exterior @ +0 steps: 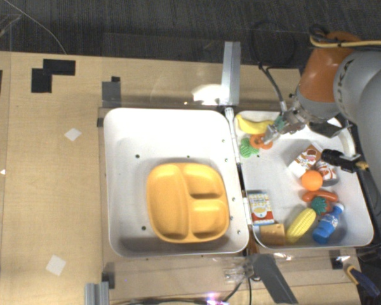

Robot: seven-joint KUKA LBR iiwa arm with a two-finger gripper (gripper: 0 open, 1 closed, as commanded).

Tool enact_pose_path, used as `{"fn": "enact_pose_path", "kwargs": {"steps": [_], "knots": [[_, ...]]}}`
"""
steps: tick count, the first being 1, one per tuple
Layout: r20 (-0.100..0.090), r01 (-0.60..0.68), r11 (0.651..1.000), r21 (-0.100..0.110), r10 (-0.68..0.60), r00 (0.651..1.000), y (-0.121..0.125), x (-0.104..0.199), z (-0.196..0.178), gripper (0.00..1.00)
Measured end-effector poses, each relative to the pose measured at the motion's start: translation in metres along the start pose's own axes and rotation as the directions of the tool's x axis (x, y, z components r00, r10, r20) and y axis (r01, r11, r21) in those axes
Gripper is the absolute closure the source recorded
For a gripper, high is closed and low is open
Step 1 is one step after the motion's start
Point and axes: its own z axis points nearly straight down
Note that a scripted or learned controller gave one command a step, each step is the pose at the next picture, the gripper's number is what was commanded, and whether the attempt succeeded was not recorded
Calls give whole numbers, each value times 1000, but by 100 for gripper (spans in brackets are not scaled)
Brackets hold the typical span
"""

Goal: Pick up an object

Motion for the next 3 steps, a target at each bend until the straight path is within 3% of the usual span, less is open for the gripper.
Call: {"fn": "enact_pose_path", "kwargs": {"steps": [1,2,3], "knots": [[-3,-370,929,14,371,929,28,34,-83,100],[-2,-372,928,17,372,928,26,34,-81,0],[0,-478,878,14,478,878,13,6,17,0]]}}
